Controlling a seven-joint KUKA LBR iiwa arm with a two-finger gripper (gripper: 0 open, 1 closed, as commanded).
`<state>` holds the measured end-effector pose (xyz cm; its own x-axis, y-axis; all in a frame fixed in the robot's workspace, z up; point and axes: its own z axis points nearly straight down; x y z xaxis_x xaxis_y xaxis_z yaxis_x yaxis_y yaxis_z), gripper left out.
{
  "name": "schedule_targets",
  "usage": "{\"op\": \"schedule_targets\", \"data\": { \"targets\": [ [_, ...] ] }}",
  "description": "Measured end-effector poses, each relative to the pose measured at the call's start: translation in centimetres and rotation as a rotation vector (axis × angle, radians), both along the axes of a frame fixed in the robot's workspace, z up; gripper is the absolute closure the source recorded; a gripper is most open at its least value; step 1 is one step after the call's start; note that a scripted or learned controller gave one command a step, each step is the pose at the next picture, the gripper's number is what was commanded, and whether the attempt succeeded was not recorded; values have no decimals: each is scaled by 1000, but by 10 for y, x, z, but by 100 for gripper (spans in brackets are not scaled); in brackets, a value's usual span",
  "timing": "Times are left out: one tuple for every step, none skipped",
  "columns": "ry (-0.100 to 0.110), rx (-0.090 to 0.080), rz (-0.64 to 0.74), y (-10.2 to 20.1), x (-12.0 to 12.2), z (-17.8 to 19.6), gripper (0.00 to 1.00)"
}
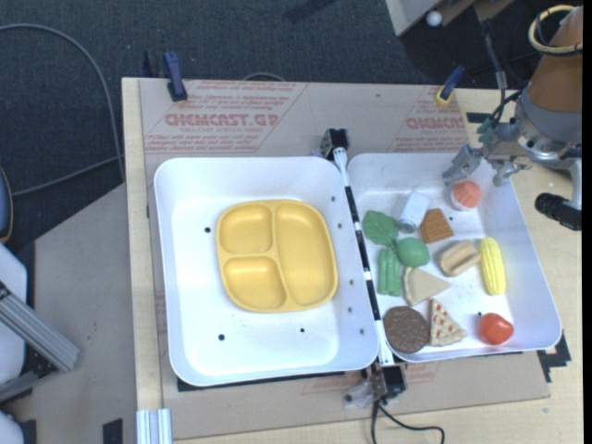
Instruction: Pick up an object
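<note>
My claw (483,166) hangs spread open over the right bin (546,289), just above the small orange-pink piece (467,194) at its far end, gripping nothing, so the pick is yet to come: drop, close, lift.

My arm (558,81) carries a broad orange band above the wrist, with a grey metal collar ring just beneath it. Thin black cables run down along the wrist housing. My two-finger pincer (485,166) ends in pale grey metal fingers (460,166). A yellow loop of cable sits by the top of the orange section.
</note>
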<state>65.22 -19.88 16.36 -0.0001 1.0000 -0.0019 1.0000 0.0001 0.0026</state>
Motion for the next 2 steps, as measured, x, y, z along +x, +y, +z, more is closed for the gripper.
{"op": "schedule_targets", "data": {
  "targets": [
    [5, 2, 1, -8, 8, -59, 0],
    [1, -1, 2, -8, 9, -48, 100]
  ]
}}
